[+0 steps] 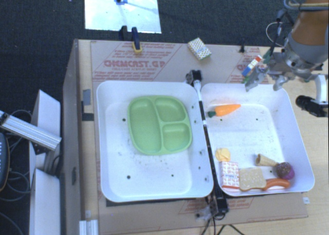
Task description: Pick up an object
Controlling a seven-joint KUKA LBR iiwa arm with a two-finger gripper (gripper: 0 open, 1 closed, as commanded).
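My gripper point(264, 80) hangs over the back rim of the right bin point(257, 131), above and to the right of a toy carrot point(226, 109). Its two fingers stand apart, open, with nothing between them. A small red, white and blue thing point(252, 67) sits close by its left finger; whether it touches is unclear. At the bin's front lie a yellow piece point(222, 154), a red checkered packet point(230, 173), a toast slice point(252, 178), an orange sausage point(270, 185), a cone point(266, 160) and a purple ball point(284, 170).
The left bin point(113, 146) holds a green divided plate point(158, 125). A small patterned box point(199, 49) lies on the board behind the bins, and a blue and yellow clamp point(135, 41) grips the bench's back edge.
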